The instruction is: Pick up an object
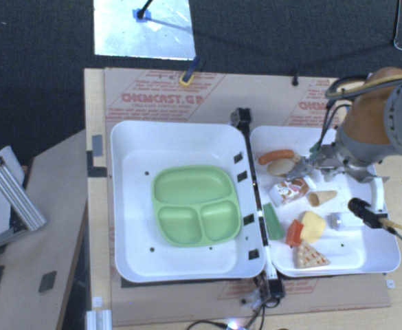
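Objects for picking are gathered in the right bin [376,256]: a hot dog [276,157] near the far wall, a small white carton [288,192] below it, an ice-cream cone [321,198], a yellow piece [313,224] touching a red piece [294,232], a waffle slice [309,256] and a green bar [272,221] along the left wall. A green divided plate [194,205] is seated in the left bin [128,184]. The tool [309,165] is seen low over the right bin, just beside the hot dog; whether it is open or closed cannot be told.
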